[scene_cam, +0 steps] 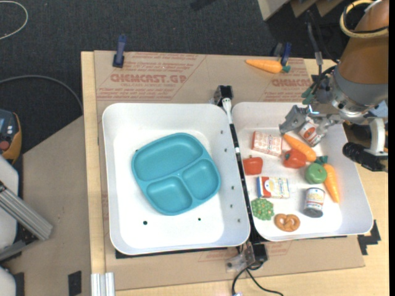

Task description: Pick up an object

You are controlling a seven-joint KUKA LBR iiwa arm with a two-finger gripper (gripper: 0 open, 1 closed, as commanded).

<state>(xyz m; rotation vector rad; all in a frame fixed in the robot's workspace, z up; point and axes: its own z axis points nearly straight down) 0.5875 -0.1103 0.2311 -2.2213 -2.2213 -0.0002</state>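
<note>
Dark carpet surrounds a cardboard-topped bench [154, 79] bearing two white bins; the left bin [117, 165] holds a teal divided plate [176, 172]. Over the right bin [358, 208], the gripper [307, 126] hangs with fingers spread, holding nothing, just above an orange carrot [299, 146] among toy foods; a small can [314, 201] stands nearer the front.

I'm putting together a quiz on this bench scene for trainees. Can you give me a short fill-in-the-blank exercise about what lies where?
1. The teal divided plate lies in the ____ bin.
2. The pretzel lies in the ____ bin.
3. The plate has ____ compartments.
4. The carrot near the blue clamp lies ____ both bins, on the board.

Missing words: left; right; three; outside
</note>
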